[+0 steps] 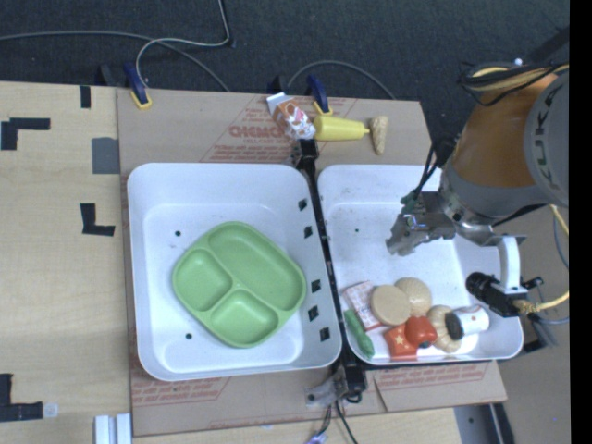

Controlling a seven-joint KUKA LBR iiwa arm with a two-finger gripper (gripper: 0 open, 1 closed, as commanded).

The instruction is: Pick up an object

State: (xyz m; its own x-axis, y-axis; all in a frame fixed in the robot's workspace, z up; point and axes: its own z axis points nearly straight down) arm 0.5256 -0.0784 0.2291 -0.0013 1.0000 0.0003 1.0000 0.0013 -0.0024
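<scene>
1. the gripper (407,237) hangs over the middle of the right bin (370,185); whether its claw is wide or narrow cannot be told, and nothing is seen in it.
2. the likely targets crowd the bin's near edge: two tan round pieces (401,301), a red piece (412,333) and a green piece (359,333).
3. a good try would drop straight onto one piece, probably the tan rounds, which sit highest.
4. the near wall is tight; open floor lies behind the pile.
5. the left bin (148,192) holds a green tray (239,283).
</scene>
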